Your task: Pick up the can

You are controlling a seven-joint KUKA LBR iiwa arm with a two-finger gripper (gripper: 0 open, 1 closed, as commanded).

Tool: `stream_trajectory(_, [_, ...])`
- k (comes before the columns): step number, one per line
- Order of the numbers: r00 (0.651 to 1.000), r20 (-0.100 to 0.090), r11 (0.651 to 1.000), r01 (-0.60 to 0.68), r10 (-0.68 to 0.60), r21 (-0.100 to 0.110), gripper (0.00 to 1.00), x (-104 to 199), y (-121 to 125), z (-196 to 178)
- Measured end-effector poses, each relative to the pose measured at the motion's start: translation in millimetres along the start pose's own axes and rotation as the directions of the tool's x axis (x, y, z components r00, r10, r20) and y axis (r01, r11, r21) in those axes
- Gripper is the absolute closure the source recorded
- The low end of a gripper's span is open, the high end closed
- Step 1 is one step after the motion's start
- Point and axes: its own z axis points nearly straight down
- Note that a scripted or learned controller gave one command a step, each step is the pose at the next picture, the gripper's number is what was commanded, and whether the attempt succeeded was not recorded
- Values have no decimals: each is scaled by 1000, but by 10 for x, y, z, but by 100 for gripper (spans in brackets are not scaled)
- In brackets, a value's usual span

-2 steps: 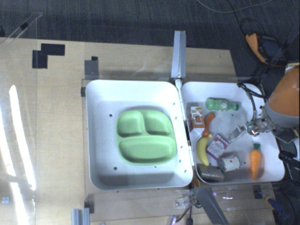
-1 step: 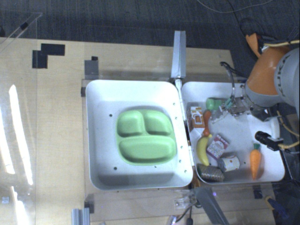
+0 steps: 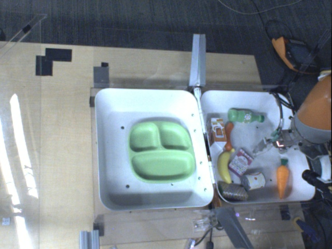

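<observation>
Two bins on table (image 3: 62,139). Fingers (image 3: 267,143) hovered in right bin (image 3: 270,100), grip unclear; can (image 3: 254,181) lay apart, below-left of fingers, untouched.

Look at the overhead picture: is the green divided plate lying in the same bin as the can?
No: the green plate lies in the left bin, the can in the right bin.

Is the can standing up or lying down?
Lying down: the can rests on its side in the right bin's near corner, below the banana.
</observation>
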Motion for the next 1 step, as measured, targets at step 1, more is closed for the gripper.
stream_trajectory(1, [996, 1, 996, -86, 86, -3, 0, 249, 454, 6])
